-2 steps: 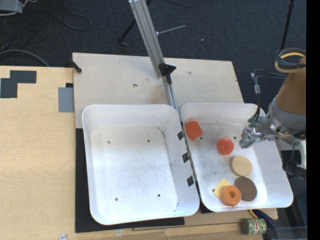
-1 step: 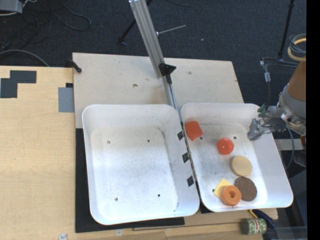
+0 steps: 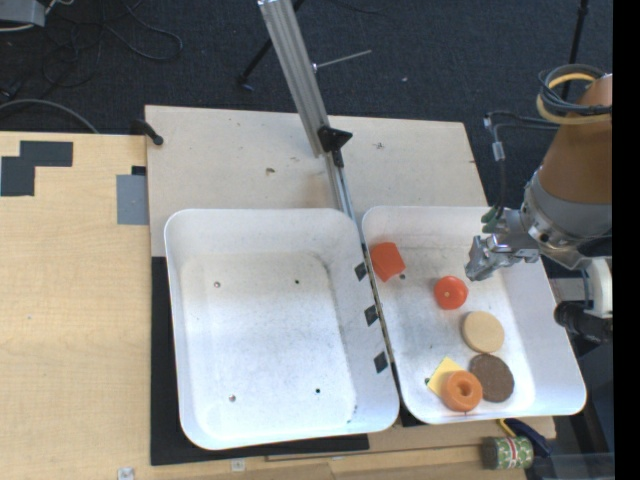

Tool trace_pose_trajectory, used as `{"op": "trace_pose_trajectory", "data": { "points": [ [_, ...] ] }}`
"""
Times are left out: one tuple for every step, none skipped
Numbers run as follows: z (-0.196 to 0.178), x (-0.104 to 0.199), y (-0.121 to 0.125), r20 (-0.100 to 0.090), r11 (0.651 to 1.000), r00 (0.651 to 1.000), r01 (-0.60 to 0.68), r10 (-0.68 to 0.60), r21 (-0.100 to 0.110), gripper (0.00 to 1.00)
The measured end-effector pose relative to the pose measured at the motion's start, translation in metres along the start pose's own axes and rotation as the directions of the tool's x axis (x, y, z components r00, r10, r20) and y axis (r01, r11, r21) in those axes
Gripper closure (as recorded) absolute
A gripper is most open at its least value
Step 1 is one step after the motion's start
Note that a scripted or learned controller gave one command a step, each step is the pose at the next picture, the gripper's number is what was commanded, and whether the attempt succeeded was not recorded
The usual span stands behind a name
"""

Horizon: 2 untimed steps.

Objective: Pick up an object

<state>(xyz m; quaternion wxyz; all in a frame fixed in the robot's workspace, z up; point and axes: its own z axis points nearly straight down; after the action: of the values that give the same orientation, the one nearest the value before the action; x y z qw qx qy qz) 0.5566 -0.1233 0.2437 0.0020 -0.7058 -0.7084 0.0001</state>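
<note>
Several small objects lie in the right bin (image 3: 560, 393): an orange-red block (image 3: 386, 260) near its left wall, a red round piece (image 3: 451, 291) in the middle, a tan disc (image 3: 484, 331), a dark brown disc (image 3: 492, 376), an orange ring (image 3: 462, 391) and a yellow piece (image 3: 443, 373) partly under the ring. My gripper (image 3: 484, 261) hangs over the bin's right half, just up and right of the red round piece. Nothing shows between its fingers.
The left bin (image 3: 260, 328) sits beside the right one, with black clips (image 3: 368, 313) along the shared wall. A slanted metal rail (image 3: 300, 78) rises behind the bins. A green can (image 3: 510, 453) lies at the bench's front edge.
</note>
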Motion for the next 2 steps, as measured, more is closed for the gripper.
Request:
{"op": "trace_pose_trajectory", "data": {
  "points": [
    [-0.005, 0.047, -0.005, 0.0, 1.0, 1.0, 0.0, 0.0, 0.001, 1.0],
    [-0.003, 0.096, -0.003, 0.0, 1.0, 1.0, 0.001, -0.001, 0.003, 1.0]
  ]
}}
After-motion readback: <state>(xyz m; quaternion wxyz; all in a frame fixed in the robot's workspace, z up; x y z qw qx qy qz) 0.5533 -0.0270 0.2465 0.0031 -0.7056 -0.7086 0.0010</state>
